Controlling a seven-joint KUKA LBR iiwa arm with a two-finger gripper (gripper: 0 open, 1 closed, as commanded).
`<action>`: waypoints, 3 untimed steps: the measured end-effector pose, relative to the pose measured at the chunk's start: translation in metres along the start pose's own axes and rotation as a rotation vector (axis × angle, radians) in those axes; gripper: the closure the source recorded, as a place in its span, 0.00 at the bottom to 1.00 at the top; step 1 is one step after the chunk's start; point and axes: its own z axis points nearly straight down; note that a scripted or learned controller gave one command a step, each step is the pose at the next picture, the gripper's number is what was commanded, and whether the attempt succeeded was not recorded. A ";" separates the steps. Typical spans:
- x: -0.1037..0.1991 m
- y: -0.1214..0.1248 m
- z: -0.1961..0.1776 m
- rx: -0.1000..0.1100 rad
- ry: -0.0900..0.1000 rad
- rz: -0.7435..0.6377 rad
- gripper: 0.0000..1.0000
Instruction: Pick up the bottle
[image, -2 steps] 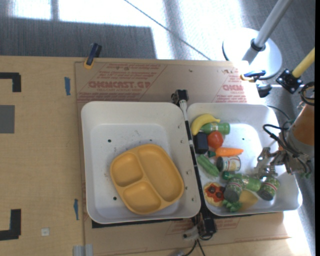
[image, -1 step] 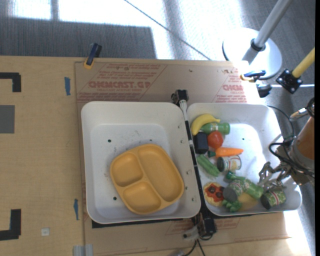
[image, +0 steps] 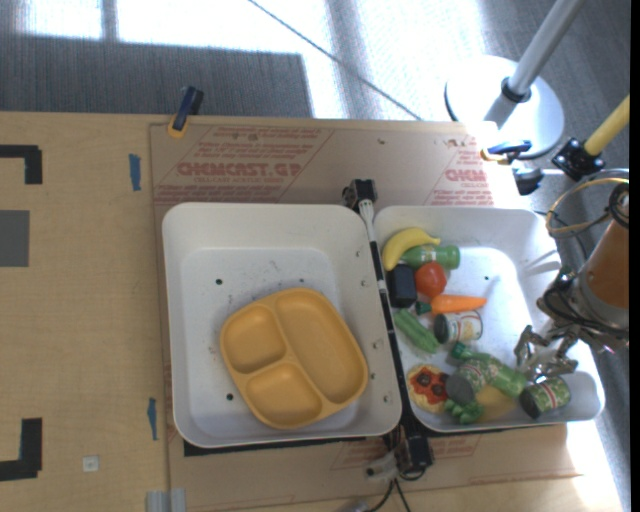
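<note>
Claw over the right bin, near its 4 o'clock edge.
In the camera view, the claw's metal fingers stood spread with nothing between them. The green bottle lay on its side just at the claw's 8 o'clock, among toy food, a carrot and banana toward 12. A yellow tray sat in the left bin on the bench.
</note>
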 end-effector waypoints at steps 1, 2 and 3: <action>0.009 0.008 -0.001 0.018 -0.011 -0.109 1.00; 0.007 0.009 -0.001 0.017 -0.011 -0.383 1.00; 0.012 0.013 -0.001 0.019 -0.008 -0.739 1.00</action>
